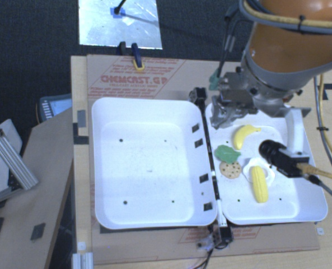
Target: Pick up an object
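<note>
The grey-and-orange arm leans in from the right, its gripper (pixel 226 115) hanging low over the far left corner of the right bin (pixel 300 206); how wide it stands, or whether it has hold of anything, cannot be told. Just beside it lies a yellow banana (pixel 243 135), with a green leaf (pixel 227 153), a cookie (pixel 230 170) and a corn cob (pixel 259 184) nearby (all toy food). The left bin (pixel 107 150) adjoins.

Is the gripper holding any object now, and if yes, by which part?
Nothing is held. The gripper hangs above the right bin; the banana lies in it.
</note>
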Tool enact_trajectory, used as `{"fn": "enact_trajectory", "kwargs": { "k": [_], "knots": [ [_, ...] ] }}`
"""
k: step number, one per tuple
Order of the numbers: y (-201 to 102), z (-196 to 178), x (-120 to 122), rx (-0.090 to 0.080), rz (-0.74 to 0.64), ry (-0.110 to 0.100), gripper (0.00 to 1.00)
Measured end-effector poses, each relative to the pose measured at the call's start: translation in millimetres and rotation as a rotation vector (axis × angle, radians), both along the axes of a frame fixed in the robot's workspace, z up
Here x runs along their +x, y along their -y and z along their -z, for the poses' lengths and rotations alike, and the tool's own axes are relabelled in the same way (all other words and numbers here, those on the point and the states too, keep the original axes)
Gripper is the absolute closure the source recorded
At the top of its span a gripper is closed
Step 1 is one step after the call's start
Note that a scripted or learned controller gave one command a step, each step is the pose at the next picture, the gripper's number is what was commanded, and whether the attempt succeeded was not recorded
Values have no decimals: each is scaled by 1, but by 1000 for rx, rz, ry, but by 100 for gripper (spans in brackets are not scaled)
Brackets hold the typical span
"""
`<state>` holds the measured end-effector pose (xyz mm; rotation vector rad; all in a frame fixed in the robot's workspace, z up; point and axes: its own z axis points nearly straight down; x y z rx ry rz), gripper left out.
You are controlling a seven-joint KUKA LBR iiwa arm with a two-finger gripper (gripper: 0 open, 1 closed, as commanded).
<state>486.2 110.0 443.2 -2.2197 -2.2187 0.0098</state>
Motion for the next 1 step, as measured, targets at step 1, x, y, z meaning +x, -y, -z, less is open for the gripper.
{"fn": "enact_trajectory", "kwargs": {
  "k": [1],
  "knots": [
    [-41, -13, 0, 4, -8, 10, 100]
  ]
}}
